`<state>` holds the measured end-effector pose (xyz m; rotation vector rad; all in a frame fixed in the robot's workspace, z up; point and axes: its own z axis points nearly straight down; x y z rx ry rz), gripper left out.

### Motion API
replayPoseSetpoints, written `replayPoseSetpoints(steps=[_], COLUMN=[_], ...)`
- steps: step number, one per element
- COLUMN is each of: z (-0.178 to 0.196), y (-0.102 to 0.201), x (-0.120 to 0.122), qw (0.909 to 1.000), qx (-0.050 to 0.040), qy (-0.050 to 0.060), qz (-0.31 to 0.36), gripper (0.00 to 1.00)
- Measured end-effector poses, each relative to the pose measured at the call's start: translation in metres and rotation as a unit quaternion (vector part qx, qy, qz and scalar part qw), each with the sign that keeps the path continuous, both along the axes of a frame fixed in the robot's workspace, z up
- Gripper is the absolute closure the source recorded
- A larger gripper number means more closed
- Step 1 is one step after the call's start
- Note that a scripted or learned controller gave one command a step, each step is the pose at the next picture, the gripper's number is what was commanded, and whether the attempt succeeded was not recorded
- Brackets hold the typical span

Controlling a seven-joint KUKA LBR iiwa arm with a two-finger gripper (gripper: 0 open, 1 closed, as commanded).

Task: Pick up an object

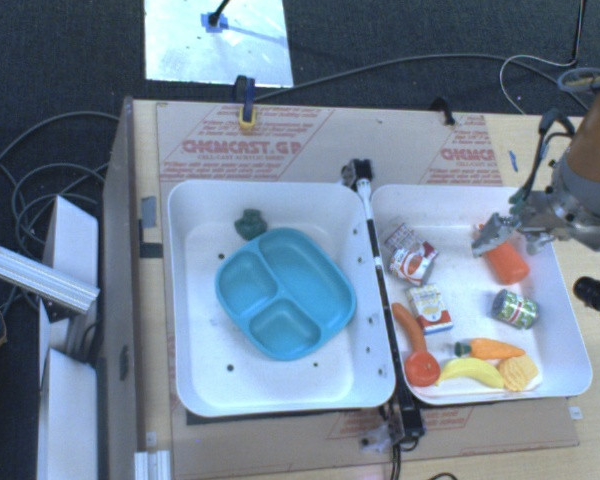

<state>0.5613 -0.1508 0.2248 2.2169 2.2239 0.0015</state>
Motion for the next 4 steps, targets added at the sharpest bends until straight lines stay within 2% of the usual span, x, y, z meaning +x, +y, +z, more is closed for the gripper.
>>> replayPoseSetpoints(steps=[1, 2, 3, 4], z=[-0.071, -0.141, -0.129, 0.003], y=[-0.056, -0.055, -0.056, 0.070], x=[0.064, 0.056, 0.058, 0.048], qw=[1.0000, 1.0000, 1.0000, 1.0000], qx=[-0.0004, 0.0002, -0.0007, 0.0007], qy=[0.001, 0.001, -0.002, -0.003], qz=[-0.001, -0.001, 0.000, 0.001], gripper=[0.00, 0.00, 1.00, 1.00])
